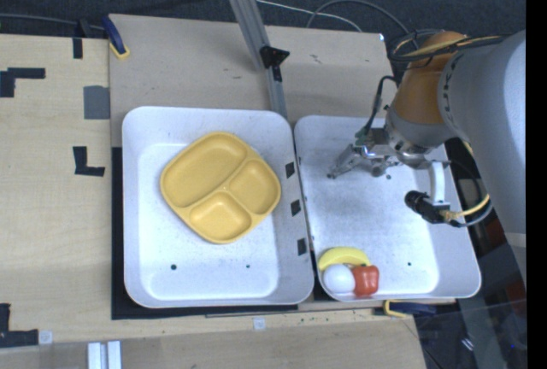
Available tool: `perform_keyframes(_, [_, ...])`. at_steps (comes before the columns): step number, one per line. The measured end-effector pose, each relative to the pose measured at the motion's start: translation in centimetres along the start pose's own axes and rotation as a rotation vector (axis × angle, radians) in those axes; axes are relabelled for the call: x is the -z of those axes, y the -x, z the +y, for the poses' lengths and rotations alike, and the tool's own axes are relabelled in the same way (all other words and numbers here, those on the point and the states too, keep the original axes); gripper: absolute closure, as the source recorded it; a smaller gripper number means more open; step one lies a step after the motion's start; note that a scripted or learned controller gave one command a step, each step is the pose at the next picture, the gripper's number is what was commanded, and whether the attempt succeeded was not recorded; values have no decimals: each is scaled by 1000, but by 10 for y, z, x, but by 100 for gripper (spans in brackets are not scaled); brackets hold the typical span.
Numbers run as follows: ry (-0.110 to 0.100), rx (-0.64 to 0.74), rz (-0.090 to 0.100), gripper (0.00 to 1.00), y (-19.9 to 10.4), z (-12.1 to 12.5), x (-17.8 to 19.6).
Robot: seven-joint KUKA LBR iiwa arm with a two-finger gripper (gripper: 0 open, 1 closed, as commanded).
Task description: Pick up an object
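My fingers (342, 167) hang narrow and hold nothing over the right bin (444, 273), centre right of frame. The candidate objects, a yellow piece (344, 255), white ball (339, 278) and red piece (367, 279), cluster touching in its lower-left corner, well apart from me.

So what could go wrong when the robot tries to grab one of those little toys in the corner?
The yellow toy, white ball and red toy sit bunched together, touching, so the gripper might knock one away while going for another. They also lie right against the near corner of the right bin, so its wall could get in the way. The round ball looks like it could roll away.
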State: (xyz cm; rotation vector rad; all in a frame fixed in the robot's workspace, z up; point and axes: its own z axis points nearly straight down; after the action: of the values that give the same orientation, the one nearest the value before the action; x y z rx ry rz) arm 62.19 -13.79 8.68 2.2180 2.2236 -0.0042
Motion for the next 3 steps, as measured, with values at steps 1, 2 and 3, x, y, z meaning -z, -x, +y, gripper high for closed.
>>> perform_keyframes(1, [-1, 1, 2, 100, -1, 0, 11])
perform_keyframes(2, [4, 0, 2, 100, -4, 4, 54])
perform_keyframes(3, [4, -1, 2, 100, -7, -2, 99])
